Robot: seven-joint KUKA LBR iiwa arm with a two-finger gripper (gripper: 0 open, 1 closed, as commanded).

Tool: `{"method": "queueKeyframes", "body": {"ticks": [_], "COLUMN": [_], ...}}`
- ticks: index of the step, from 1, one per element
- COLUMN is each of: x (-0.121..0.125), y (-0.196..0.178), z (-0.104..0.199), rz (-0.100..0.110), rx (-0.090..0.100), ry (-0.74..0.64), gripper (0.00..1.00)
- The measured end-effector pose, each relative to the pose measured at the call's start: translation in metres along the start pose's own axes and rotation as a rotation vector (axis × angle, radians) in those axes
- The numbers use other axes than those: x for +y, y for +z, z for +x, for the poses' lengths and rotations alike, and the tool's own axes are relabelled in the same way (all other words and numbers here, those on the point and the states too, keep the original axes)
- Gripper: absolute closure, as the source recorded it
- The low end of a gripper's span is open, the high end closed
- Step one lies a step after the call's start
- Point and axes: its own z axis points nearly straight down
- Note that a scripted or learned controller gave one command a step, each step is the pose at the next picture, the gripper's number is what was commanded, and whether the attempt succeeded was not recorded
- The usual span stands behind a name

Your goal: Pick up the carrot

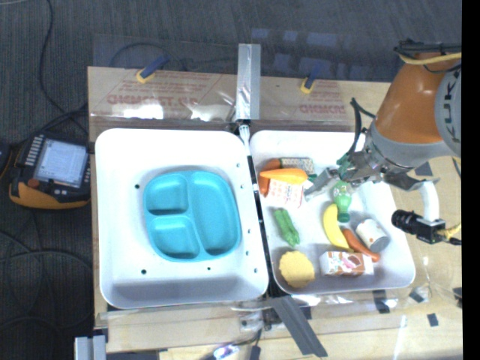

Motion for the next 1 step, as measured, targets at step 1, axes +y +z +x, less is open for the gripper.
{"method": "queueKeyframes", "body": {"ticks": [1], "x": [0.0806], "y": [0.0306], "z": [0.0174], "rz": [0.001], "rx": [-0.001], "ry": [-0.093], "gripper": [0.0]}}
